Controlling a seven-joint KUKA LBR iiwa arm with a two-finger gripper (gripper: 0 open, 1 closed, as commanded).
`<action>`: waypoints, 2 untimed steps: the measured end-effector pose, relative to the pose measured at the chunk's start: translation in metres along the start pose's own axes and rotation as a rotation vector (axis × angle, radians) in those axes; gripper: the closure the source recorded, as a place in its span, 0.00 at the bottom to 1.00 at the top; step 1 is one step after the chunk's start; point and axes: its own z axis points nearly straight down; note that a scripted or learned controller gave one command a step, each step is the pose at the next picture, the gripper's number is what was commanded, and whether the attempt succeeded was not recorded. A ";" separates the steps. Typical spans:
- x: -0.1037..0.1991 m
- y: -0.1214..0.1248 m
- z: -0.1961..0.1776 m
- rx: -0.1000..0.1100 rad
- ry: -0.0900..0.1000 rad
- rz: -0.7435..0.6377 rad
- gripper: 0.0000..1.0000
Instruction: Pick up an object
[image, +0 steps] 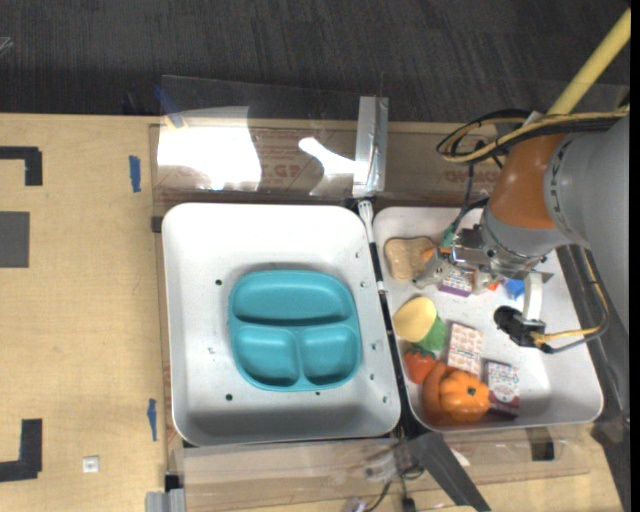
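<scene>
The grey arm reaches in from the right, and its pincer (462, 268) hangs low over the top part of the right bin (575, 385), but I cannot tell if it is open or closed. The toys crowd the left side of that bin: a tan bread piece (404, 257) near the top edge, a yellow lemon (415, 318), a small patterned box (464, 347) and an orange pumpkin (459, 395) near the bottom edge, with bare white floor on the right side. The left bin (195, 250) holds a blue tray (294, 327) in its middle, with open room all around it.
</scene>
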 end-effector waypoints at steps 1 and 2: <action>0.000 0.001 -0.011 -0.003 -0.001 -0.001 1.00; 0.054 0.025 -0.102 -0.003 0.001 0.062 1.00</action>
